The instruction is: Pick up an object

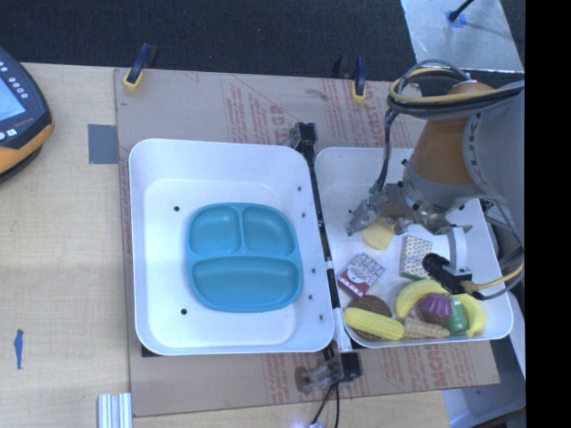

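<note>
My gripper (369, 216) is low in the right bin (343, 175), at its middle left. A pale yellow piece (379, 236) lies right under and just in front of it, touching or nearly touching. Toy foods fill the front of this bin: a red and white packet (361, 273), a speckled square box (415, 255), a banana (439, 292), a purple piece (435, 307), a corn cob (375, 325) and a brown round piece (373, 306). I see nothing lifted off the bin floor.
The left bin (152, 239) holds a blue divided plate (243, 257). The grey arm with its orange band (442, 150) and black cables covers the right bin's back right. A yellow and black device (18, 114) sits at the bench's far left.
</note>
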Robot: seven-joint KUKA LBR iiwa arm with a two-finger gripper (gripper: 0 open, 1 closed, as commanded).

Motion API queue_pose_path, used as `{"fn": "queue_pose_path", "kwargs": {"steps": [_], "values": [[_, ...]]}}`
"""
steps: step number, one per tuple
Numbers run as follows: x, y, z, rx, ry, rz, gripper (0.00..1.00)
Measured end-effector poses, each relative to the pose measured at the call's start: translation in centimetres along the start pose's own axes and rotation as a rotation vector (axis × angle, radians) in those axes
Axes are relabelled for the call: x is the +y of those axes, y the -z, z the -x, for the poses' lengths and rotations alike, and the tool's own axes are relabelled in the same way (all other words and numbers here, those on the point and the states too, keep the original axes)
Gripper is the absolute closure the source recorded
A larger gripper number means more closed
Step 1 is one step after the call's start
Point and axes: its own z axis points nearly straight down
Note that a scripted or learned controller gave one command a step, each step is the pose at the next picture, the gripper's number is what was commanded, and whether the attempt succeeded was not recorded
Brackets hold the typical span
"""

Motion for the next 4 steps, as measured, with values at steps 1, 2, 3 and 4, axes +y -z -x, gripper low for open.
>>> {"fn": "queue_pose_path", "kwargs": {"steps": [1,2,3,4], "values": [[0.1,1.1,0.1,0.000,0.002,0.001,1.00],[0.1,1.1,0.1,0.000,0.002,0.000,0.00],[-2.3,0.0,0.9,0.000,-0.001,-0.001,0.00],[-2.2,1.1,0.9,0.000,0.001,0.001,1.00]]}}
